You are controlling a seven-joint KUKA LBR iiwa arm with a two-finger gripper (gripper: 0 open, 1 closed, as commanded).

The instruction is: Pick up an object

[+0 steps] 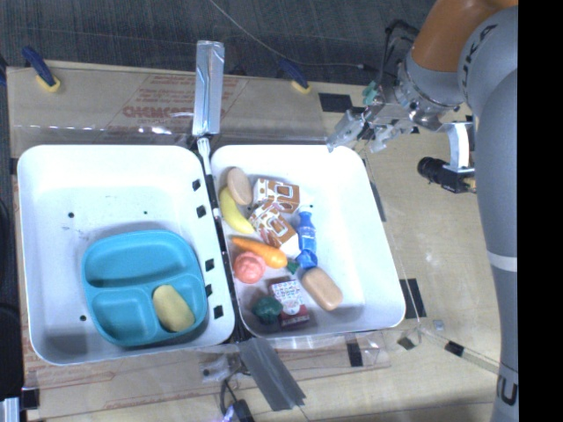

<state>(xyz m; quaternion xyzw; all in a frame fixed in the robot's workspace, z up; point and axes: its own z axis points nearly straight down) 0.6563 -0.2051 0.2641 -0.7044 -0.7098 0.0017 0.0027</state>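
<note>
The right bin [374, 236] holds a pile of toy food: a yellow banana [230, 211], a tan bread roll [237, 183], orange-and-white pretzel pieces [274, 209], a small blue bottle [305, 238], an orange carrot [259, 251], a pink peach [248, 269], a brown sausage bun [322, 288], a red packet [288, 295] and a dark green piece [266, 308]. My gripper [359, 134] hangs over the far right corner of this bin, well above the pile. It is open, with nothing between its fingers.
The left bin [53, 183] carries a blue divided plate [123, 271] with a yellow potato [173, 308] in its near right compartment. A metal post [208, 86] stands behind the bins' shared wall. Blue clamps [40, 67] grip the bench's far edge.
</note>
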